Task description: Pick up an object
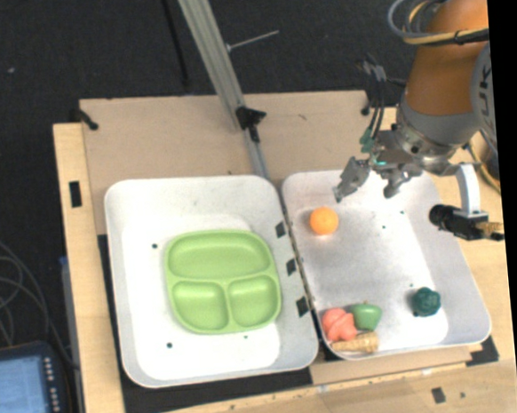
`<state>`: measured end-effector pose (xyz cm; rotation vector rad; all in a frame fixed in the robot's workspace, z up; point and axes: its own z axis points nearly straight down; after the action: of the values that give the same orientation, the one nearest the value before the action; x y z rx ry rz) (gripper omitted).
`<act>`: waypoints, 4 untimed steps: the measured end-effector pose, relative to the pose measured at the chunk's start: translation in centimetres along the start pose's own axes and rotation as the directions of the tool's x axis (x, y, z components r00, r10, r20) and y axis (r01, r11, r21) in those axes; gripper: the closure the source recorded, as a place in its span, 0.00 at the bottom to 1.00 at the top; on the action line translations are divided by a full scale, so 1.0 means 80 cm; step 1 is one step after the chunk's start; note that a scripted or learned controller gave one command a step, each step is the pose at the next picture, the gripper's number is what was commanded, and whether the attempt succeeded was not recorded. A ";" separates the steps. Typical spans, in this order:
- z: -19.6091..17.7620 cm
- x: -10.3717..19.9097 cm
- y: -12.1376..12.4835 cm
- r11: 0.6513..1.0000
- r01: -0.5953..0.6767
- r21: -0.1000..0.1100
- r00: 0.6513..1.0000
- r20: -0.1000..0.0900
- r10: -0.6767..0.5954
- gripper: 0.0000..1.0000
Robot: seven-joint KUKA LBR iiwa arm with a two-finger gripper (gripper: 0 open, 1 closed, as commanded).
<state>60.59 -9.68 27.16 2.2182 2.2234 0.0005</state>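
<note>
My gripper (367, 184) hangs over the far part of the right bin (442, 276), its two dark fingers spread open with nothing between them. An orange ball (323, 221) lies on the bin floor just below and left of the fingertips. At the bin's near edge sit a pink toy (338, 323), a green apple-like piece (367, 315) and a tan piece (363, 344). A dark green lump (425, 301) rests near the right side.
The left bin (135, 220) holds a green divided plate (222, 280). A metal pole (219, 71) slants up behind the bins. A black fitting (451, 220) sticks out by the right bin's right rim.
</note>
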 end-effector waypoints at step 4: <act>0.167 -0.020 -0.002 1.000 -0.004 0.005 1.000 0.001 0.004 0.00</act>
<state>60.48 -11.26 13.77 2.2249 2.2203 -0.0061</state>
